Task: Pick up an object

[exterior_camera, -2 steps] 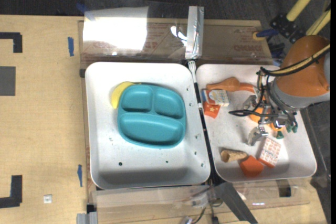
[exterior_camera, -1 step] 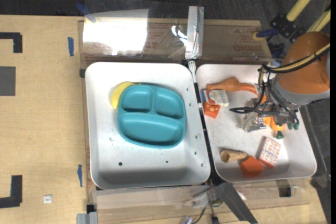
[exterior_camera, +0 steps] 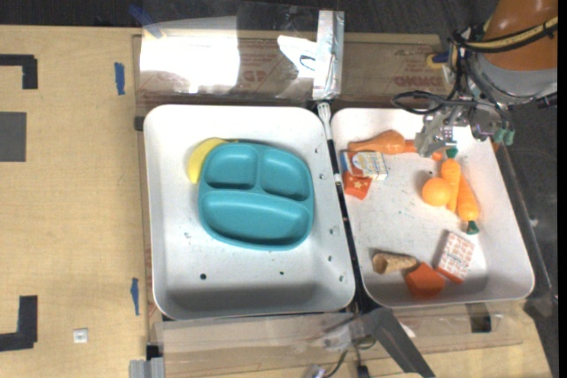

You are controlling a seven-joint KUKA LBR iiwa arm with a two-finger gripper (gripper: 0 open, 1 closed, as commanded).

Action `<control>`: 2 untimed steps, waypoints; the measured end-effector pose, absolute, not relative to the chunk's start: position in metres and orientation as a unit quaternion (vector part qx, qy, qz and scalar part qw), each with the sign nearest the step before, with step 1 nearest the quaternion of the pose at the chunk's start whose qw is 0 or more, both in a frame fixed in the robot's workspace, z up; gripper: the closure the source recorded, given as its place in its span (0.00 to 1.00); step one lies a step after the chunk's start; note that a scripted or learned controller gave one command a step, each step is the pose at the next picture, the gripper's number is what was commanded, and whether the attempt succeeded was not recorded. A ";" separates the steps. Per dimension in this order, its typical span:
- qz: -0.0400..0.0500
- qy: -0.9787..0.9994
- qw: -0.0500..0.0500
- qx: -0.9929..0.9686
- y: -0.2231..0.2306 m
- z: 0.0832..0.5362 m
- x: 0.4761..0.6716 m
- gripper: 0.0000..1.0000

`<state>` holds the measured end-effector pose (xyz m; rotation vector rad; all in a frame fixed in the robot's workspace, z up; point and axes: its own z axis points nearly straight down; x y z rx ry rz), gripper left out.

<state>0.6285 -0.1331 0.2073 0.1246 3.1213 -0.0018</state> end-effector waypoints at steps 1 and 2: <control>0.000 0.999 0.004 0.040 -0.134 0.202 0.626 0.00; 0.000 0.999 -0.002 0.034 -0.210 0.098 0.580 0.00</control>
